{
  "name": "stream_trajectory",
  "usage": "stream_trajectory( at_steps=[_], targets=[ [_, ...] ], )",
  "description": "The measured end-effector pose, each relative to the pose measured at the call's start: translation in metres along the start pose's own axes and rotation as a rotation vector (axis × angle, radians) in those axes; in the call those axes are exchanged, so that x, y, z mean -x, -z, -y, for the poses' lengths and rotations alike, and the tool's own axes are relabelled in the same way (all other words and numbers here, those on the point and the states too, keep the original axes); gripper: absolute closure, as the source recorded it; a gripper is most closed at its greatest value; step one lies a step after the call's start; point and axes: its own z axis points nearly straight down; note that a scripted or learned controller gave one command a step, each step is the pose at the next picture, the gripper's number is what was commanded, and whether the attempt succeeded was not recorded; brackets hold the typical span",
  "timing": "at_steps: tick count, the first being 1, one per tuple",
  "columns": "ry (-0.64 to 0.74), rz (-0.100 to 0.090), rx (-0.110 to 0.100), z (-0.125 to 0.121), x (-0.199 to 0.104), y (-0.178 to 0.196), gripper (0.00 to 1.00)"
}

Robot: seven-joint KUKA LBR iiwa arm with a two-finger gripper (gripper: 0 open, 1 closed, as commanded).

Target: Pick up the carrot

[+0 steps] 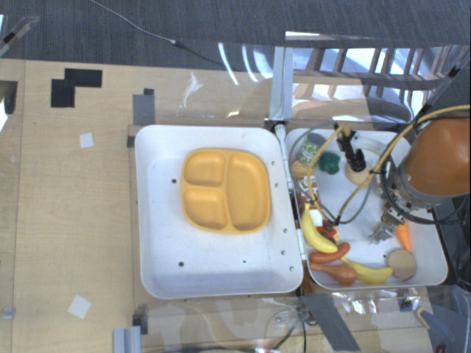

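**Inspector:** Where the carrot [403,236] lies, at the right bin's [441,269] right side, the gripper [383,230] sits just beside it, presumably lining up.

**Clerk:** Holding it?

**Inspector:** Nothing seen between them. Egg-like piece [402,263] near; sectioned yellow plate [225,190] in the left bin [158,271].

Your arm [440,157] reaches in from the right, orange band up top, wrist angled downward, and the claw [384,230] hangs low beneath it.
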Motion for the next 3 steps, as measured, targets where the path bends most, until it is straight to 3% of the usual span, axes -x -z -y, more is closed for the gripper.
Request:
stream_trajectory(
  at_steps=[1, 2, 3],
  targets=[
    [-0.179, -0.003, -0.003, 0.028, 0.013, 0.096, 1.0],
    [-0.047, 0.004, -0.003, 0.071, 0.038, 0.095, 1.0],
    [0.188, 0.006, 0.002, 0.006, 0.04, 0.076, 1.0]
  ],
)
